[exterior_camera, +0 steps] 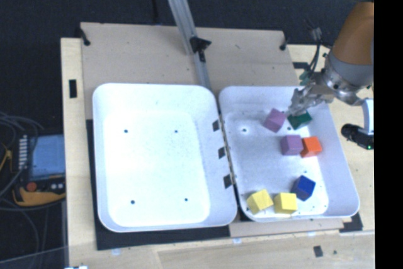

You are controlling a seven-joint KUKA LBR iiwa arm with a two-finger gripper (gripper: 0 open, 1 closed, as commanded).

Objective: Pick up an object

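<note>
We see the arm (356, 34) cut off by the picture's right edge, so its upper part is lost to us. The gripper (301, 105) covers part of the green block (300, 120), and we cannot tell whether it touches that block. The cables left of the left bin (104, 135) run off the left edge.

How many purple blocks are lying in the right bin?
2. One purple block lies near the bin's upper middle, just left of the green block under the gripper. The other purple block lies lower, touching the orange block. The arm may hide more.
</note>
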